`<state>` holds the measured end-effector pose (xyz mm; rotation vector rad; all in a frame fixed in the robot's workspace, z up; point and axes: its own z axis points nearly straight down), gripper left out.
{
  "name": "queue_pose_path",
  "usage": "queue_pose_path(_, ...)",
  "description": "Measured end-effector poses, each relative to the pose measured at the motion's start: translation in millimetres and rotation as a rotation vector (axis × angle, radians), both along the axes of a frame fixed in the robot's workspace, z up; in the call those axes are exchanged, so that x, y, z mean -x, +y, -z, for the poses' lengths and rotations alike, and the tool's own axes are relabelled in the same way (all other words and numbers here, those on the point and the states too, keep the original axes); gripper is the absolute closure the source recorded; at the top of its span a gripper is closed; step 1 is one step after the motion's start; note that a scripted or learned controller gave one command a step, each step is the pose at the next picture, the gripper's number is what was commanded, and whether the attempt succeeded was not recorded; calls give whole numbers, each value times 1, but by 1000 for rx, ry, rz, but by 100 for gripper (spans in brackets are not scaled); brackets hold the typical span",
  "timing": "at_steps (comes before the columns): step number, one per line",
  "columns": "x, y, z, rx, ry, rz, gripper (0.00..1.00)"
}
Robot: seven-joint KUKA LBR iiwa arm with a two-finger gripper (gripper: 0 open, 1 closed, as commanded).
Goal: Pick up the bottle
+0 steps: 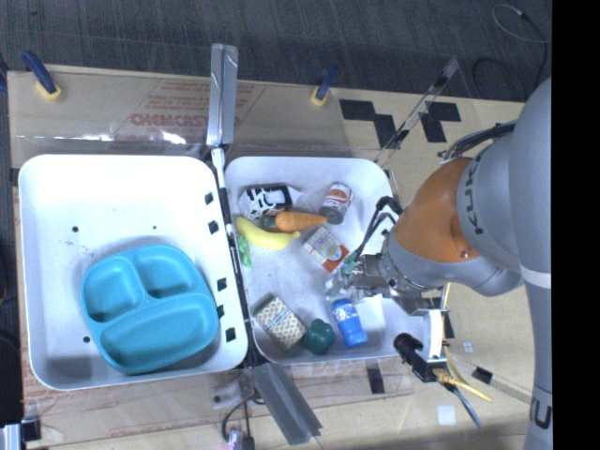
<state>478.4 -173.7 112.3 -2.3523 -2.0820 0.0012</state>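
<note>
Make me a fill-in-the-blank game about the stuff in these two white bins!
1. The blue tray with sections sits in the ____ bin.
2. The carrot lies touching the yellow ____.
3. The bottle has a label coloured ____.
4. The green ball lies between the bottle and the patterned ____.

Missing words: left; banana; blue; box.

Your grey arm with the orange band (pixel 441 218) reaches in from the frame's right; its two-finger gripper (pixel 349 279) sits low, right of centre, pointing left.
</note>
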Motion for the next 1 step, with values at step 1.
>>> queue_pose_path(1,-19,80,-126,-2,2,200,100)
